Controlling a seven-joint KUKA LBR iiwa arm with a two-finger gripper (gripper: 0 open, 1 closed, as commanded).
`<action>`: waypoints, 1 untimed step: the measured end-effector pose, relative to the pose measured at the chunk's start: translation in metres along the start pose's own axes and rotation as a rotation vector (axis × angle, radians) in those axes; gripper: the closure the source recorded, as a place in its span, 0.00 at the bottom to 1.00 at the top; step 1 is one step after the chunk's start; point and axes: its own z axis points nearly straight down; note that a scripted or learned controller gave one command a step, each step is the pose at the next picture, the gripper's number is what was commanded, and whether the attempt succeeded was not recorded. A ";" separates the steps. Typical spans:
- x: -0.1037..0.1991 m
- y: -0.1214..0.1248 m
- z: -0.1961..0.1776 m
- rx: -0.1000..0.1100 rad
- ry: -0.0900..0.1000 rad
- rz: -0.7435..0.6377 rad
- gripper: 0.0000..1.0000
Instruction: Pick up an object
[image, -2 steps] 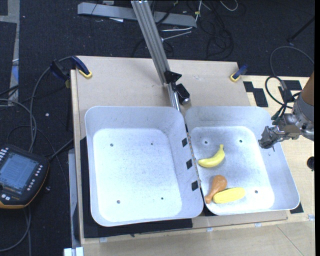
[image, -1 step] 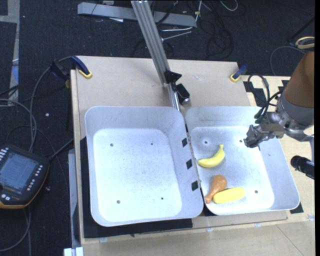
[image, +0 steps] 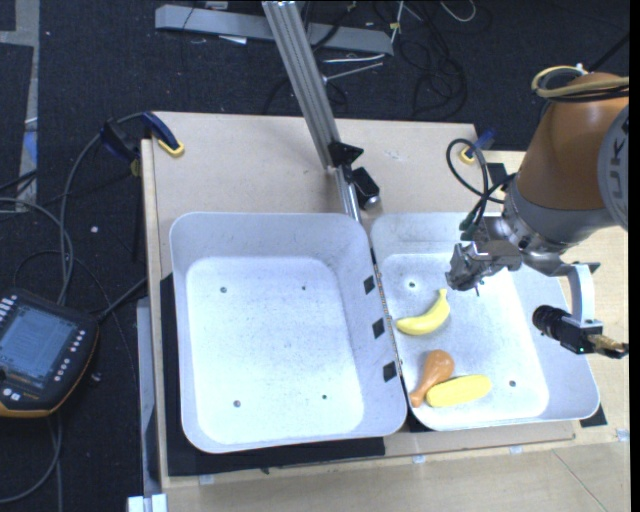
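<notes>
A grey-and-orange arm (image: 575, 150) is reaching in from the right over the surface (image: 260, 165), which is carrying two white bins side by side, and its gripper (image: 466, 272) is hanging above the rear part of the right bin (image: 560, 400). Whether anything is sitting in its grasp cannot be told from this slanted view; nothing is visibly lifted. Three candidates are lying in that bin: a banana (image: 425, 315) just below and left of the gripper, an orange drumstick (image: 432, 372) nearer the front, and a yellow oblong (image: 459, 391) touching the drumstick's lower side. The left bin (image: 190, 240) is sitting alongside, its near wall overlapping the right one. By the look of things, the approach is in hand and no grasp is yet made. The banana is looking like the nearest target, lying apart from the other two, so the next move is likely calling for a short shift toward the front left, a descent, and a closing across the banana's narrow curve rather than along its length.
</notes>
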 end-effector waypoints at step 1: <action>0.048 0.000 0.009 0.001 0.000 0.002 1.00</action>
